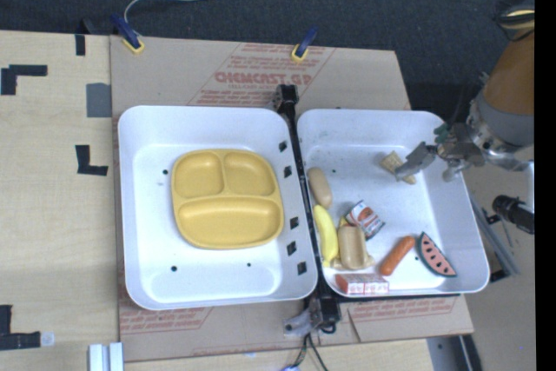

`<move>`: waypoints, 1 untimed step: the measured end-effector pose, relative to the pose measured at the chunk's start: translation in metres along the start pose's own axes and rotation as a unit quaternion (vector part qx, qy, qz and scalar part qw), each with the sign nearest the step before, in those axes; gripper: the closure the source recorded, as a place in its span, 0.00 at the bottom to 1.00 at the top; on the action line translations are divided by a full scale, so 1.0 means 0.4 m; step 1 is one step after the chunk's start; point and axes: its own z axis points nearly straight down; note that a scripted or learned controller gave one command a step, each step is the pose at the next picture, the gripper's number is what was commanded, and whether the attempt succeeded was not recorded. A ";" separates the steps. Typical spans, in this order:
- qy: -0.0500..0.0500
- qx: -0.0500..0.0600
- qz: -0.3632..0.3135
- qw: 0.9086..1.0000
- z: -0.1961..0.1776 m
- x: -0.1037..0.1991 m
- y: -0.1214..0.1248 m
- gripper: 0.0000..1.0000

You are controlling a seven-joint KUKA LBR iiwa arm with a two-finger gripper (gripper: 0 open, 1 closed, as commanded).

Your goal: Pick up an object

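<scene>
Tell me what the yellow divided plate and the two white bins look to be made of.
Yellow divided plate: probably moulded plastic, going by its even colour, soft sheen and rounded compartment ridges. The left bin and right bin: likely thin formed plastic, smooth and slightly glossy, with rounded corners and a rolled rim. Coated metal cannot be ruled out.

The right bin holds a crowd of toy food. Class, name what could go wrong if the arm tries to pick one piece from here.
1. The banana, hot dog bun and sausage lie packed together, so the fingers may catch two pieces or push one aside.
2. The watermelon slice sits near the wall of the right bin, which may block a finger.
3. The gripper hovers by a small tan piece and might nudge it.
</scene>
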 end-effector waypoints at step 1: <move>0.000 -0.002 0.000 1.000 0.336 -0.078 0.004 0.00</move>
